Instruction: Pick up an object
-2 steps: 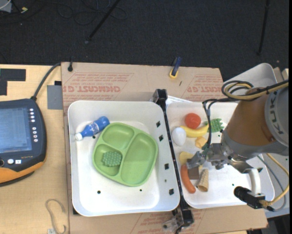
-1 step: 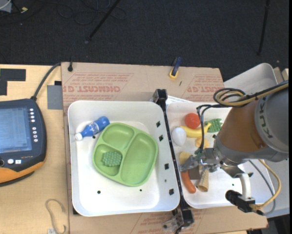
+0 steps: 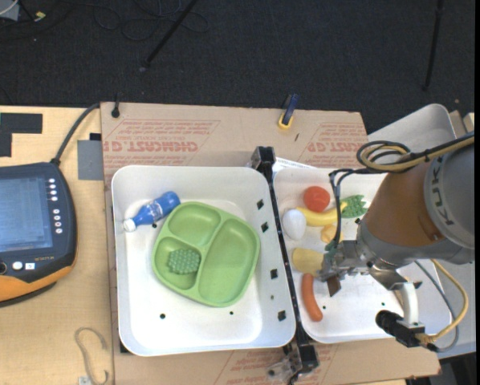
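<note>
From the overhead camera, two shallow white plastic bins sit side by side on the counter (image 3: 31,123): the left bin (image 3: 136,311) and the right bin (image 3: 360,327). One grey arm with an orange band (image 3: 412,207) reaches in over the right bin, and its end effector (image 3: 334,273) hangs low above that bin's floor. Whether the end effector is spread or closed cannot be told from this angle, and nothing can be seen gripped in it.

The right bin holds six toy items. One orange-red plastic sausage (image 3: 311,297) lies just below and to the left of the end effector, close to it but not visibly touched. One pale yellow block (image 3: 307,258) sits just to the end effector's left. One white egg (image 3: 294,224) rests further up and left of it. One red tomato (image 3: 317,197) sits above it, near the bin's far side, with one yellow banana (image 3: 322,216) just under the tomato. One small green leafy piece (image 3: 353,206) shows above the end effector, beside the arm's orange band.

The left bin, well to the left of the end effector, holds two things. One light green plastic divided plate (image 3: 216,255) has three compartments, and one dark green knobbly lump (image 3: 183,260) lies in its lower left compartment. One blue plastic bottle with a white cap (image 3: 152,211) lies on its side beside the plate's upper left edge.

One black-screened tablet with an orange rim (image 3: 19,223) rests on the counter far to the left.
</note>
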Robot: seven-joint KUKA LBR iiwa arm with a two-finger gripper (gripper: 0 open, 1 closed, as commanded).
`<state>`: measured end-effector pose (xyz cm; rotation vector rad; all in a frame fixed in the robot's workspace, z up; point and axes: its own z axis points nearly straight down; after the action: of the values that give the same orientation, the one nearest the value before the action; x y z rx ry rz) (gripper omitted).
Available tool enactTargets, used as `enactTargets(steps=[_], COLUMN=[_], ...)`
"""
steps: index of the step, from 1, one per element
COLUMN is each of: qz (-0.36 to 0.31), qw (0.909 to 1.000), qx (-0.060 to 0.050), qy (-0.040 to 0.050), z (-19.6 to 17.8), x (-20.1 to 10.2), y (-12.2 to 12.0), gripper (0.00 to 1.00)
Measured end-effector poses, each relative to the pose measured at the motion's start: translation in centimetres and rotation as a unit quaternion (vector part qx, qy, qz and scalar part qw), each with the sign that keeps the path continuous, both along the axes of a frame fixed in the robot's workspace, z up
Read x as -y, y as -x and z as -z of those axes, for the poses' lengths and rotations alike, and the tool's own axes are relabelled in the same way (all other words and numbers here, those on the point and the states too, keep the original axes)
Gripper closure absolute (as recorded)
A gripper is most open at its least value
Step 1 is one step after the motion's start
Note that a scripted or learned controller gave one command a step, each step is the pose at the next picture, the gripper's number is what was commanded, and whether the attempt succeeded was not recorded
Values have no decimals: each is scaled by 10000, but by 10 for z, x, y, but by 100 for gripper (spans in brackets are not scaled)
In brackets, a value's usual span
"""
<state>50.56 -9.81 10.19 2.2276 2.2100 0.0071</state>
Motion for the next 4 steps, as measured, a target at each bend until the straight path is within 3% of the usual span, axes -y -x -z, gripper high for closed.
enactTargets(steps=[2, 3, 4], qz=[-41, -38, -62], qw=[10000, 10000, 10000], qx=[-21, -30, -43], qy=[3, 1, -8], z=[-105, -127, -116], x=[-4, -2, -53], y=[-9, -10, -35], gripper=[100, 100, 100])
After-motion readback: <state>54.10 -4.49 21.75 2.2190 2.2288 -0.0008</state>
